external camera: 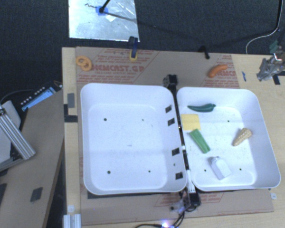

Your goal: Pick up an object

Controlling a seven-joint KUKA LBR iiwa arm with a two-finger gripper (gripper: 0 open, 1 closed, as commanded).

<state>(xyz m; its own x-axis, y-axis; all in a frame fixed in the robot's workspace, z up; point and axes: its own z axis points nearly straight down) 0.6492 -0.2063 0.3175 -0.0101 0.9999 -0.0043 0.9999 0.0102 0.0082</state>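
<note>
The right bin (261, 122) holds several small objects. A dark green pepper (202, 108) lies near its back wall, a yellow block (190, 122) sits just below it, and a green stick (199, 141) lies slanted beneath that. A tan corn cob (242, 137) rests toward the right side and a white bottle (219, 167) lies near the front. My gripper (270, 70) hangs at the far right edge, beyond the right bin's back right corner and well away from every object. I see nothing held by it.
The left bin (128, 137) sits beside the right one, joined by a black hinge strip (178, 127). On the cardboard behind the bins lie an orange sausage (217, 71) and a pretzel ring (83, 63). A metal sheet (103, 13) lies farther back.
</note>
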